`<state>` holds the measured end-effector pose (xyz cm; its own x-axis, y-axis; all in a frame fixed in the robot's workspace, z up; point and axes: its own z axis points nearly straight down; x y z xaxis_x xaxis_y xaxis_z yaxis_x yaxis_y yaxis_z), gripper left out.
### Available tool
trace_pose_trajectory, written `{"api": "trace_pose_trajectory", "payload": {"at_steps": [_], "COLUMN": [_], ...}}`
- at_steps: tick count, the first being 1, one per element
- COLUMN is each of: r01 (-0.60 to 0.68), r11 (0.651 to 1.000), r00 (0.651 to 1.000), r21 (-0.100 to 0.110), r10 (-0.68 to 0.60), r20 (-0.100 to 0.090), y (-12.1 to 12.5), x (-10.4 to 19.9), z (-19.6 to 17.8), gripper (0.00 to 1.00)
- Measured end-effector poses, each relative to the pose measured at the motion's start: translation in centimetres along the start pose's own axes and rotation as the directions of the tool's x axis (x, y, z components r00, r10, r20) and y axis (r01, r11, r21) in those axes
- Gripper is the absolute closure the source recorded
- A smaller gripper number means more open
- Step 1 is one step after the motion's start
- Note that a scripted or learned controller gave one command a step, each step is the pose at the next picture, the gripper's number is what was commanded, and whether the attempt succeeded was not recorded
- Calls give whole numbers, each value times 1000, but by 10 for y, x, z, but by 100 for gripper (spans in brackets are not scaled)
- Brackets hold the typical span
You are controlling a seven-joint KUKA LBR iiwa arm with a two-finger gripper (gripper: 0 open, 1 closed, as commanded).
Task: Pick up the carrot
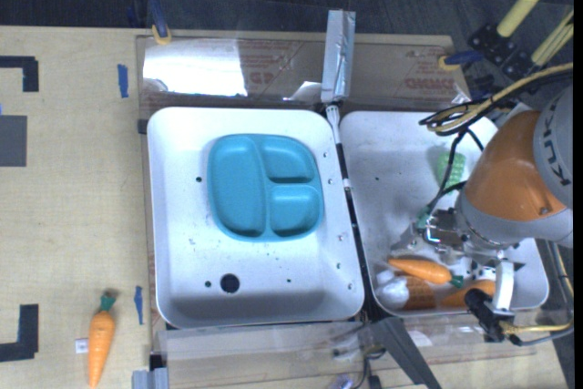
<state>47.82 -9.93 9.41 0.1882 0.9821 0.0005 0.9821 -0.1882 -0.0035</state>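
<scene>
low in the right bin (pixel 364 196), the arm's gripper (pixel 455 273) hangs wrist-down just beside the carrot (pixel 419 270) lying on the floor there; whether its fingers are parted, i cannot tell.

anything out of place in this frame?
Yes: a small orange toy carrot with a green top lies on the wooden bench, outside both bins, left of the left white bin. Another orange carrot lies in the right bin.
</scene>
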Motion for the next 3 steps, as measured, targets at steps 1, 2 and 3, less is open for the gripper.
{"api": "trace_pose_trajectory", "payload": {"at_steps": [1, 2, 3], "r01": [245, 97, 186], "r11": [970, 995, 982], "r00": [970, 995, 983], "r21": [-8, -11, -11], "r10": [-245, -97, -186], "r20": [3, 1, 3], "y": [2, 9, 2], "x": [5, -31, 7], "z": [6, 7, 6], "gripper": [0, 0, 0]}}
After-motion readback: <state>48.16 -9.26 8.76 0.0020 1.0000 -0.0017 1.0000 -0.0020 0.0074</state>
